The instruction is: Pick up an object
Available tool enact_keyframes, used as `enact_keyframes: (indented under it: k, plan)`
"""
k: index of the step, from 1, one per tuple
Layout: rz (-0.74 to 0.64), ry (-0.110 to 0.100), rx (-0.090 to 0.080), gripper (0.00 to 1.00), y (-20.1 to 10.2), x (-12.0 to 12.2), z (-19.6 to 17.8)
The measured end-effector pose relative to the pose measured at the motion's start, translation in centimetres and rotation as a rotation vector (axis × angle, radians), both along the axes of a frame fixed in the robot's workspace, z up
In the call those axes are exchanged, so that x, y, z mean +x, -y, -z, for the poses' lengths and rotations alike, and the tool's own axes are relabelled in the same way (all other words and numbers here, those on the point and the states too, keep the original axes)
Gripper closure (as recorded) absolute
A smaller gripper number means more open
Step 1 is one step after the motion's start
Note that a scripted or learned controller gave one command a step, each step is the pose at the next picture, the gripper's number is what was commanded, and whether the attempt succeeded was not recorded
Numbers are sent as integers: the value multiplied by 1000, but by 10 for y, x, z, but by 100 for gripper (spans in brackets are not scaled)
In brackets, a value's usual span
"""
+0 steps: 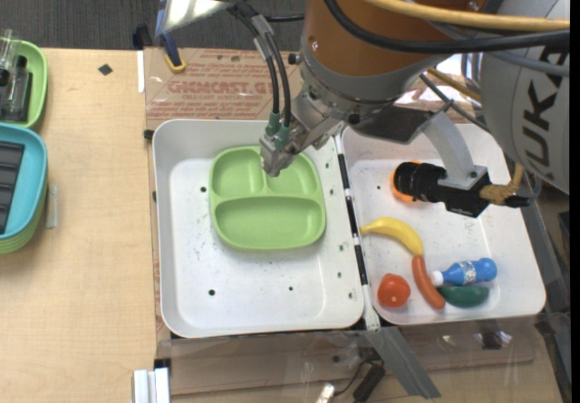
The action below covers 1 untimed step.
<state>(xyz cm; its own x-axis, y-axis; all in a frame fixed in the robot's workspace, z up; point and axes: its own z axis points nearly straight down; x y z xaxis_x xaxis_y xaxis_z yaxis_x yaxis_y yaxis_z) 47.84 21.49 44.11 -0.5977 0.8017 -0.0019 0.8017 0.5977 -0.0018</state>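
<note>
A light green divided plate [268, 202] lies in the left white bin [181, 283], toward its back. My gripper [275, 161] points down over the plate's upper compartment, near the middle ridge, at or just above the surface. The grey wrist and orange band rise from it to the upper right. The right bin [517, 238] holds a yellow banana [394, 232], a small red tomato-like ball [393, 291], a red-orange sausage [428, 282], a blue and white bottle [467, 272] and a dark green piece [468, 296] under the bottle.
The divider between the two bins [353, 229] runs just right of the plate. A printed cardboard sheet [213, 82] lies behind the left bin. Stacked teal and green trays [20, 175] sit at the bench's far left edge.
</note>
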Motion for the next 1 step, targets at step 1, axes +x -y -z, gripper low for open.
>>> enact_keyframes:
  k: [1]
  plan:
    - [-329,-3,1,100,9,-1,200]
